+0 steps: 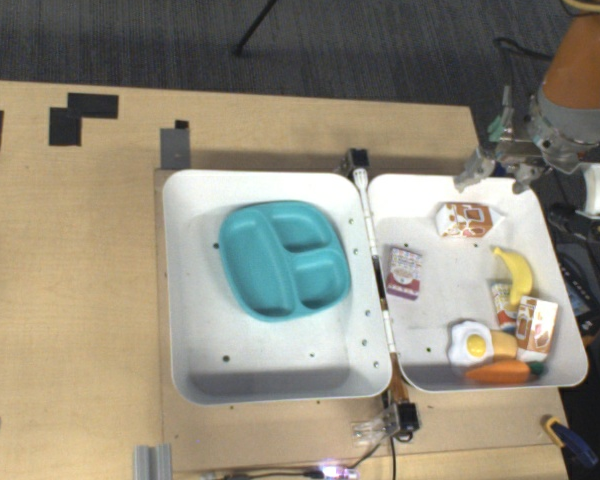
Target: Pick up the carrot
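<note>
Camera view shows you the carrot (498, 372) at the right bin's (420, 353) near edge, far from the spread, empty jaws.

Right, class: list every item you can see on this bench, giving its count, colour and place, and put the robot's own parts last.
Bins: two, white, side by side on the bench.
Plate: one, teal, divided, in the left bin.
Carrot: one, orange, right bin's near edge.
Egg: one, white with yellow yolk, just above the carrot.
Banana: one, yellow, right bin's right side.
Cartons: four small ones, mostly white and brown, spread across the right bin.
Arm: one, grey and orange, top right.
Gripper: one, grey, at the right bin's far rim.
</note>
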Robot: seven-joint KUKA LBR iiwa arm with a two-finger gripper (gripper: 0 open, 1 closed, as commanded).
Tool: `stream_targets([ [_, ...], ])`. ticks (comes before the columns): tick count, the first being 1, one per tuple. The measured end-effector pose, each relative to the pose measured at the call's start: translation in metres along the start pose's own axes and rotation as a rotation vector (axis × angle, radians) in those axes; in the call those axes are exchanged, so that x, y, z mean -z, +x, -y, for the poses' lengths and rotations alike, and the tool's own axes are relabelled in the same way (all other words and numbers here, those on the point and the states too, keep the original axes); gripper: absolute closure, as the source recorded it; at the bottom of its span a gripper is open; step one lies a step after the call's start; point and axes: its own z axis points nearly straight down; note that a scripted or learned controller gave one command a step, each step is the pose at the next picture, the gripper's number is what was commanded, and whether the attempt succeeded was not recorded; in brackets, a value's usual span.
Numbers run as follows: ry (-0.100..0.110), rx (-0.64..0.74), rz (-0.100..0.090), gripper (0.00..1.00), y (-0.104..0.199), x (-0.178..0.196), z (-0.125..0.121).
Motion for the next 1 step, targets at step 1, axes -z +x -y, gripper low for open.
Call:
stream_targets([
  [1, 0.008, 0.099, -0.003, 0.00, 0.0174, -0.0873, 0.0640],
])
